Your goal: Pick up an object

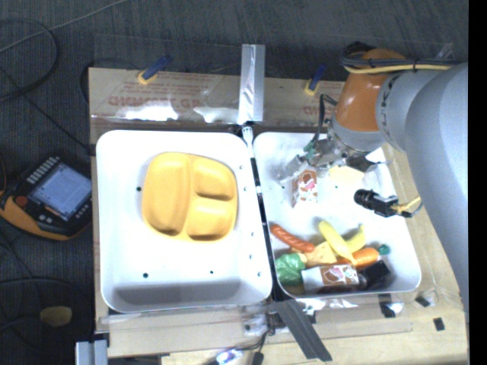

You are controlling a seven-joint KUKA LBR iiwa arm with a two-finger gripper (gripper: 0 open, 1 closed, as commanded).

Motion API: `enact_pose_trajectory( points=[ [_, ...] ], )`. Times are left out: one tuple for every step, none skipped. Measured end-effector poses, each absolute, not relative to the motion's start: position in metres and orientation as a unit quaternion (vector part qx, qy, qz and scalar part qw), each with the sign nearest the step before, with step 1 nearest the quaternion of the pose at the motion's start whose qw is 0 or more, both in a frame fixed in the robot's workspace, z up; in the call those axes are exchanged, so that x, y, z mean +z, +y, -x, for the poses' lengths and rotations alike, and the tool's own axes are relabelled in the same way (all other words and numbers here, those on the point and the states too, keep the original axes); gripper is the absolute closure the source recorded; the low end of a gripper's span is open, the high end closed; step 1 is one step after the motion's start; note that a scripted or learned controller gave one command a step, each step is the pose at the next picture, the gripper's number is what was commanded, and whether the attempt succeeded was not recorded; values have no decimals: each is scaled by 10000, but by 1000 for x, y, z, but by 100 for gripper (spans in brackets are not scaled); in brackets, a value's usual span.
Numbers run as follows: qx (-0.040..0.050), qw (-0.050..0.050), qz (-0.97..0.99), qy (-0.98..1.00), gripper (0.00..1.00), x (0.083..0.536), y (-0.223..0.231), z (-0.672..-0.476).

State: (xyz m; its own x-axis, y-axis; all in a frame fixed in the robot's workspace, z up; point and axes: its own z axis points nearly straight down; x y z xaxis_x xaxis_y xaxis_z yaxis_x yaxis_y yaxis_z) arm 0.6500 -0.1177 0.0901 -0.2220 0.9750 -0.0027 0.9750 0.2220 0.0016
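Note:
My gripper (308, 166) hangs low over the back of the right bin (407, 234), below the arm's orange band. A small red and white packet (306, 188) sits right under it, and whether it is gripped or lying on the bin floor is unclear. At the front of this bin lies a pile: a red sausage-like piece (291, 238), a yellow banana (342, 238), a green leafy toy (288, 265), an orange carrot (365, 255) and a dark bottle with a label (338, 277).
The left bin (122, 280) holds a yellow divided plate (189, 196). A grey ridge (259, 204) separates the two bins. A handheld pendant (49, 196) lies on the floor to the left of the bench.

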Motion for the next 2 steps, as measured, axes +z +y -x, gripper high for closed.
enact_pose_trajectory(
  points=[
    [19,19,-6240,7815,100,100,-117,-651],
    [-12,2,-6602,7511,100,183,-74,-668]
  ],
)
